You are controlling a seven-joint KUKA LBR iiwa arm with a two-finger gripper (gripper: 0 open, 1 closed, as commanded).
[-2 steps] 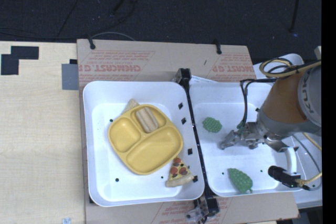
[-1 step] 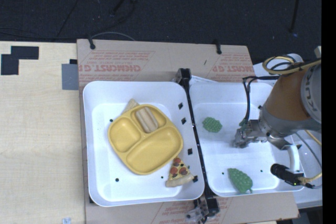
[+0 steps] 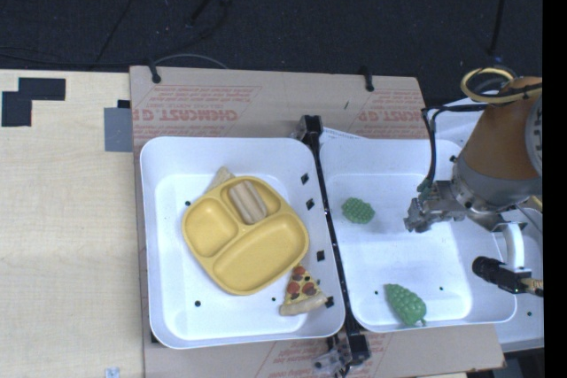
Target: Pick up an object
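Observation:
The right bin (image 3: 390, 181) holds two green toy items: a small round green one (image 3: 358, 210) near its left side and a longer bumpy green one (image 3: 406, 304) near the front edge. My gripper (image 3: 423, 218) hangs over the right half of this bin, to the right of the round green piece and apart from it. Nothing shows between its fingers. The left bin (image 3: 168, 190) holds a yellow divided plate (image 3: 245, 235) with a tan sausage-like piece (image 3: 249, 203) in one compartment, and a toy pizza slice (image 3: 302, 292) lies beside the plate at the front.
The grey arm with its orange band (image 3: 505, 146) fills the right bin's far right side. A black divider (image 3: 321, 217) runs between the bins. Cardboard lies under the bins, and light wooden bench surface (image 3: 62, 217) stretches to the left.

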